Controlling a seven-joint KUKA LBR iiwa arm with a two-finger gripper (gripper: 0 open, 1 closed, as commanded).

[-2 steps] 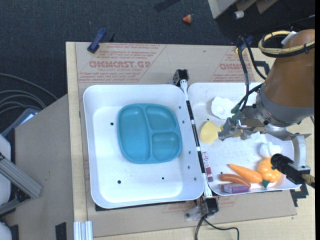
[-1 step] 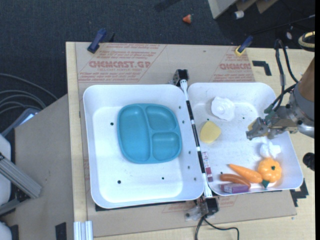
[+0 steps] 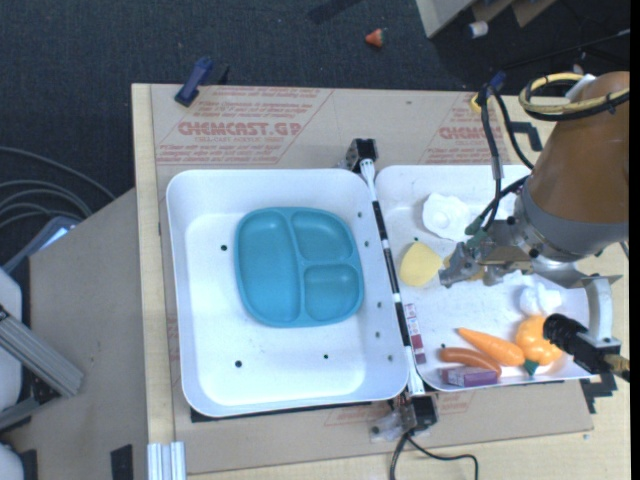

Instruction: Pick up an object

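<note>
A rounded, matte yellow object [image 3: 421,264], lemon-like, lies in the right bin [image 3: 400,190] near the left wall, with bare white floor around it. At its three o'clock, just beside it, hangs the end effector [image 3: 462,266], a grey metal cluster; whether it is spread or pressed together I cannot tell, and nothing shows pinched in it. At the yellow object's one o'clock sits a crumpled white lump [image 3: 444,214]. Toward five o'clock, along the bin's near edge, lie a tapered orange carrot [image 3: 491,344], a red sausage shape [image 3: 468,359], a purple bar [image 3: 470,377] and an orange pepper [image 3: 537,340]. At nine o'clock, the left bin [image 3: 200,298] holds a smooth teal divided plate [image 3: 298,265]. Both bins rest on the brown paper-covered surface [image 3: 250,118].
</note>
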